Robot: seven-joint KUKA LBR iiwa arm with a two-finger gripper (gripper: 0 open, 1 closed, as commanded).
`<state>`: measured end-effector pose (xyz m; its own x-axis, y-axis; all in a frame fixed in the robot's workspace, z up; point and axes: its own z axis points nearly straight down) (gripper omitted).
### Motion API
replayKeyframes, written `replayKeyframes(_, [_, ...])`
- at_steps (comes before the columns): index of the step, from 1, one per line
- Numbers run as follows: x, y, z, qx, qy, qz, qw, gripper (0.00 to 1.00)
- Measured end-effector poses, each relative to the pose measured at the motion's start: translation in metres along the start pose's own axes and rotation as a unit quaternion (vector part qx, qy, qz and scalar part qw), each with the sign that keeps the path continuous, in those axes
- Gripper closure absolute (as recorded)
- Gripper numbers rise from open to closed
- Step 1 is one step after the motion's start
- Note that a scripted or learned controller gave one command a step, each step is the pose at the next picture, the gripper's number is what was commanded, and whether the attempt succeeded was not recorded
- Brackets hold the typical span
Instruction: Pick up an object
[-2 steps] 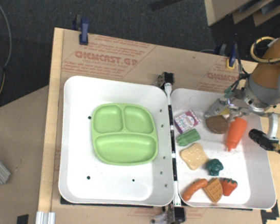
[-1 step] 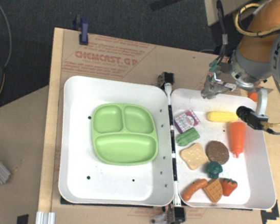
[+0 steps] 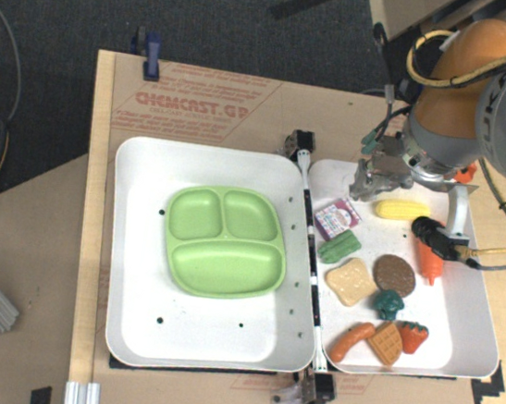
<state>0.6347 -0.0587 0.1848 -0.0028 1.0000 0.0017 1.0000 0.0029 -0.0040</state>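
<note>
Your fingers [image 3: 368, 186] hover nothing-held, gap unclear; yellow plastic banana [image 3: 400, 210] just right, purple packet [image 3: 336, 218] just below, both reachable.

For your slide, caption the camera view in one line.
Gripper above toy food in right bin; green tray in left bin.

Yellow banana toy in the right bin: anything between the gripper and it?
Nothing visible. The gripper hangs over the right bin's far end, just left of the banana, with bare bin floor between them. The purple packet lies nearer the camera, off that line.
</note>
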Motion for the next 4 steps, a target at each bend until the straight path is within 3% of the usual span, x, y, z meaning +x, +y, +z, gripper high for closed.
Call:
replayKeyframes(1, [-0.002, 0.001, 0.000, -0.001, -0.001, 0.001, 1.0000, 0.00])
replayKeyframes(2, [-0.066, -0.022, 0.074, 0.003, -0.001, 0.005, 1.0000, 0.00])
replayKeyframes(3, [-0.099, -0.070, 0.099, -0.002, -0.001, 0.004, 1.0000, 0.00])
replayKeyframes(4, [-0.097, -0.067, 0.088, -0.004, -0.002, 0.002, 1.0000, 1.00])
